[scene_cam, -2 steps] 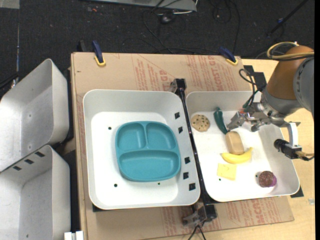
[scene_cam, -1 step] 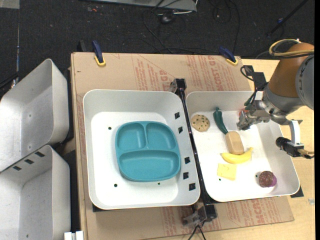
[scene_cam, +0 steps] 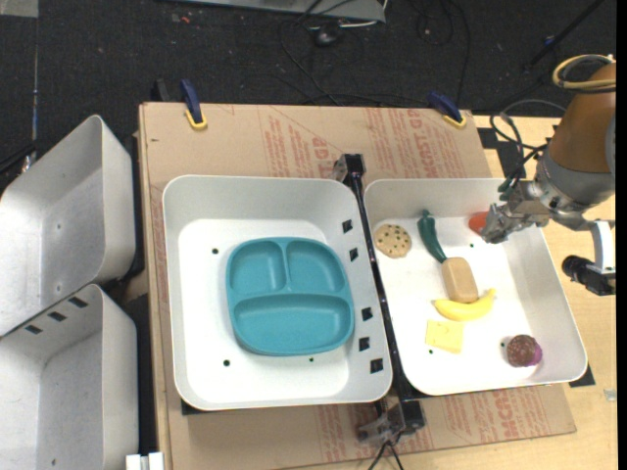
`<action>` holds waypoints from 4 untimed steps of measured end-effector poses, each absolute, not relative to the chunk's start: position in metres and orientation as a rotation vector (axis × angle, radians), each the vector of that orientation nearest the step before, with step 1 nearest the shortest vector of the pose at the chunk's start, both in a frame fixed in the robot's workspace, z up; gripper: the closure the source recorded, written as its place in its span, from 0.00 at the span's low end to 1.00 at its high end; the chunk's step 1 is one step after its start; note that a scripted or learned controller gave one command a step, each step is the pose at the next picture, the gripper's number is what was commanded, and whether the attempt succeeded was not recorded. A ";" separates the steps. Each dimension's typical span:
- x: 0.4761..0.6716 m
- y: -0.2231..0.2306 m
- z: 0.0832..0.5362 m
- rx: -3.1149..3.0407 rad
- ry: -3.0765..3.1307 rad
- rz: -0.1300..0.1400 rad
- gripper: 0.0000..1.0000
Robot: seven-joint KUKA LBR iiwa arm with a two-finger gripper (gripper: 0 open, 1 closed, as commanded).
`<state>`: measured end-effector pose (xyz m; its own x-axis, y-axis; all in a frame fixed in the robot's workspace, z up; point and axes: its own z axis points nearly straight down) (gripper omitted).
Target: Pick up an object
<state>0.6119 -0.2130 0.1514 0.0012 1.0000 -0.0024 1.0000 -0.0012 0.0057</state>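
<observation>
The gripper (scene_cam: 495, 225) hangs low over the far right edge of the right bin (scene_cam: 563, 306), at the end of the grey arm (scene_cam: 578, 155) with its orange band, which comes in from the right of the camera view. Whether it is released or clenched cannot be told from here; the end of the tool is small and dark against the bin wall. Just beside it, on the side toward the bin's middle, a small red object (scene_cam: 477, 222) lies touching or nearly touching the tool; nothing can be seen to be grasped.

Further in from the gripper, a dark green curved piece (scene_cam: 431, 236) lies on the bin floor, and beyond it, near the divider, a round cookie (scene_cam: 393, 240). Nearer the camera, a tan block (scene_cam: 459, 280) sits with one end by the green piece and the other touching a yellow banana (scene_cam: 463, 307). A yellow square slice (scene_cam: 444, 336) lies just beside the banana, and a dark purple ball (scene_cam: 522, 351) rests well apart in the near right corner.

The left bin (scene_cam: 186, 292) holds a teal divided plate (scene_cam: 290, 296) lying flat at its middle. Both bins sit on a brown board (scene_cam: 294, 140).
</observation>
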 end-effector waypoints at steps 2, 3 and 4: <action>0.610 -0.215 0.233 2.217 2.221 0.002 1.00; 0.588 -0.160 0.228 2.217 2.229 -0.001 1.00; 0.574 -0.104 0.219 2.216 2.232 -0.001 1.00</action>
